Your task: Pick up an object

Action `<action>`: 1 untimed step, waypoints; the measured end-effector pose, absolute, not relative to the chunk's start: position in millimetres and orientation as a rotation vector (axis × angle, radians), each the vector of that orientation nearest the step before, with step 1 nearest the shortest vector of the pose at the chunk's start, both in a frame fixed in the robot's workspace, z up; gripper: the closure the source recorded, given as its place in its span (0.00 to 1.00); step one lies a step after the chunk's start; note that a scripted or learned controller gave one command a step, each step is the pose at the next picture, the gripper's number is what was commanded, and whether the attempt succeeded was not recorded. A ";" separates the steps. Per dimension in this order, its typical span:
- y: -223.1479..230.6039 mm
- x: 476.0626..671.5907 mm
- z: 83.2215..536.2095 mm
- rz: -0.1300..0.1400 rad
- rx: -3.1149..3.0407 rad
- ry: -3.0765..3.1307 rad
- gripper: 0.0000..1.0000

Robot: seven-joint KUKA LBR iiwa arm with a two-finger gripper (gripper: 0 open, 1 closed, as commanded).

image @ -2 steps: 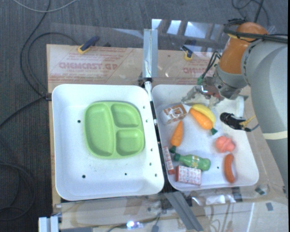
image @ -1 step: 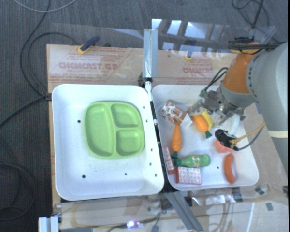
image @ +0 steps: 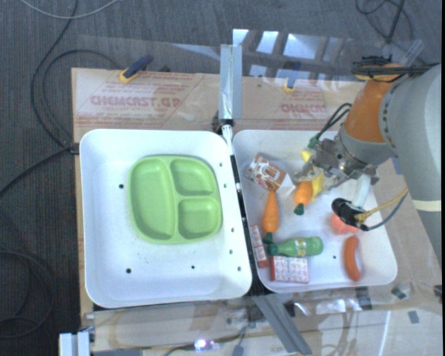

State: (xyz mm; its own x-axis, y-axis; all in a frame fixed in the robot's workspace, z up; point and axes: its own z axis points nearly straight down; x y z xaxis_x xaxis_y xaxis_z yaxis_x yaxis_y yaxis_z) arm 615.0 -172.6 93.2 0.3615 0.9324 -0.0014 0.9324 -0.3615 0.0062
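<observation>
Grey carpet with loose black cables surrounds the worktop, which carries two white bins side by side. The left bin holds a green sectioned plate. The grey arm reaches over the right bin, its pincer low near the far edge above a small carrot; whether it grips anything I cannot tell. A larger carrot, green bottle, sausage and cartons lie nearby.
</observation>
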 end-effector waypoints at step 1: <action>-90.9 613.0 248.3 -0.013 2.665 1.668 1.00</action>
